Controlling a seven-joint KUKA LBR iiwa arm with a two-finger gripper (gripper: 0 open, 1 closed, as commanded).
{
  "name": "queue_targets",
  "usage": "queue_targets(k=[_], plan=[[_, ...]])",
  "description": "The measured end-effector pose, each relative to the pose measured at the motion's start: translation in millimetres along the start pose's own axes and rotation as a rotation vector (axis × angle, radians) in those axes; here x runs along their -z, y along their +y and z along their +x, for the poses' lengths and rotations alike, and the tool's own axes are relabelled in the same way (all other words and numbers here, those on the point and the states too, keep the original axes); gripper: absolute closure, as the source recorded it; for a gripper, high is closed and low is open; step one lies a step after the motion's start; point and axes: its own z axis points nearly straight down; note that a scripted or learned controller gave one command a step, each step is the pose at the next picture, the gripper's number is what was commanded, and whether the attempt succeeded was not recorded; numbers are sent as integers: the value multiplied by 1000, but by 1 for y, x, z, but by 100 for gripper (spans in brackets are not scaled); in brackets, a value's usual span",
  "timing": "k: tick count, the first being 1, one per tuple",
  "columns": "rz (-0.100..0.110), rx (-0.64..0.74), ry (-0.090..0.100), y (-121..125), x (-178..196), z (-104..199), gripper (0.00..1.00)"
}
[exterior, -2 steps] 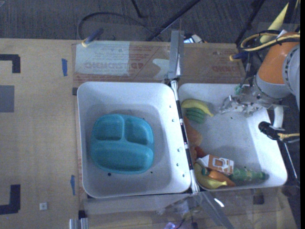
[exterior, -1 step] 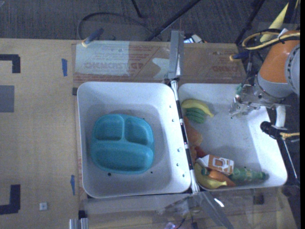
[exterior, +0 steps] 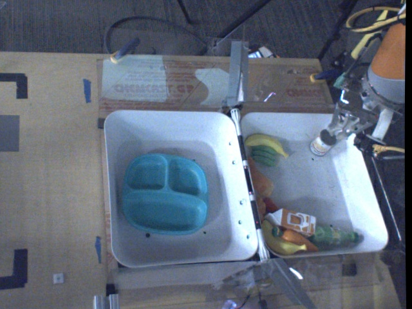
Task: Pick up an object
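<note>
The gripper (exterior: 320, 144) hangs over the right bin's (exterior: 335, 192) far corner, its state impossible to tell; candidate objects lie lower-left; centring squarely over the banana (exterior: 267, 143) before descending seems wise.

A: Setting? Home, kitchen?

B: No, robotics lab. Grey arm with an orange band (exterior: 391, 56) reaches in at the right, over a flat tan plywood bench (exterior: 51, 192) marked with black corner markers (exterior: 14, 85) and bits of blue tape (exterior: 87, 90).

A: Anything else lab-like?

B: Two shallow white plastic bins (exterior: 111, 192) side by side, a clear plastic sheet (exterior: 167, 82) behind them, and dark grey carpet (exterior: 77, 11) with black tripod legs (exterior: 257, 5) and loose yellow cables (exterior: 370, 18). Contents are test props: a teal divided plastic plate (exterior: 166, 194), and toy bananas (exterior: 267, 145).

A: Lab, done.
</note>
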Motion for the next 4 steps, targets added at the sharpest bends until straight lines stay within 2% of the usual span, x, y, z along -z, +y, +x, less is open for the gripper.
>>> queue_targets(k=[1,2,4], plan=[[0,-296,0,3,7,51,100],[5,-386,-1,-53,55,77,100],[4,-377,-4,-53,75,80,100]])
